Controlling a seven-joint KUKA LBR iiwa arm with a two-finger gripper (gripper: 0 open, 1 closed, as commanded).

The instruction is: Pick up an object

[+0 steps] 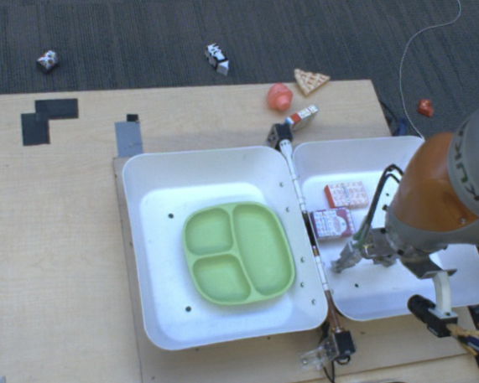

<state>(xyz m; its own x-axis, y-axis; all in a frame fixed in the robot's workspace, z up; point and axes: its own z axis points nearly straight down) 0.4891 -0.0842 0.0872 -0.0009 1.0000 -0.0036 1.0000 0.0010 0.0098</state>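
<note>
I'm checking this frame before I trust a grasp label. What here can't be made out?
- Claw, camera view: small and blurred, over the right bin; whether it is open or shut cannot be told.
- Right bin's right side: covered by the arm.
- Small boxes: print too small to read.
- Red item on the floor: too small to identify.

Two white bins (pixel 143 238) (pixel 476 286) on the counter (pixel 51 247); one green divided plate (pixel 239 253); two small boxes (pixel 346 194) (pixel 332 222); one red ball (pixel 279 97); one pizza-slice toy (pixel 310 79)
</note>
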